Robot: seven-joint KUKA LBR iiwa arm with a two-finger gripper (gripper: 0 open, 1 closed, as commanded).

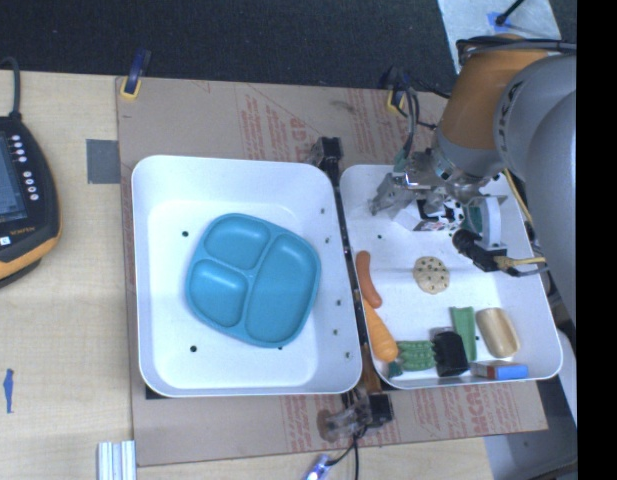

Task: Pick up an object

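Camera view: we are seeing the gripper (pixel 428 203) hovering just above the cookie (pixel 431 274) in the right bin (pixel 388 183); we cannot tell its grip.

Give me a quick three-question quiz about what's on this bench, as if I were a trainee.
1. True or false: the blue divided plate lies in the left bin.
2. Which item lies nearest the gripper? A) the cookie B) the carrot C) the bread roll
3. Fill in: the sausage lies along the right bin's ______ wall.

Key
1. True
2. A
3. Left
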